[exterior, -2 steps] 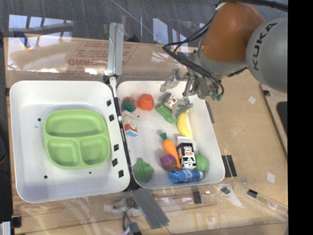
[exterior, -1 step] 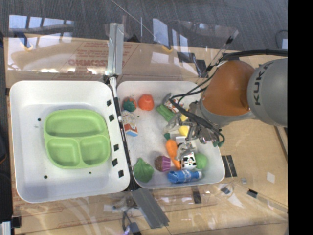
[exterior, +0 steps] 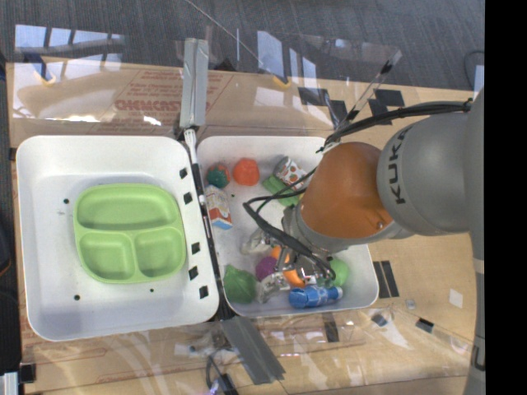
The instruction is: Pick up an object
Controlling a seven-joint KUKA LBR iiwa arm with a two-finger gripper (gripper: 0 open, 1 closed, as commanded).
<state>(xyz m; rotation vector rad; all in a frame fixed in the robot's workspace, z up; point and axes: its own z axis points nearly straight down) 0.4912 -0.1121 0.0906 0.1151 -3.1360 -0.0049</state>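
Orange-banded arm had gripper (exterior: 284,271) low in right bin (exterior: 362,290) amid clutter nr purple toy (exterior: 265,267) & blue bottle (exterior: 313,296); finger state can't tell; shd center on one obj before closing.

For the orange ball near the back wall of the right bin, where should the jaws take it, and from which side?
Probably from straight above, closing across the middle of the orange ball. It looks round, so no side grips better than another, and it lies apart from the small teal thing on its left. The right bin has its back wall close behind the ball, so a sideways approach seems cramped.
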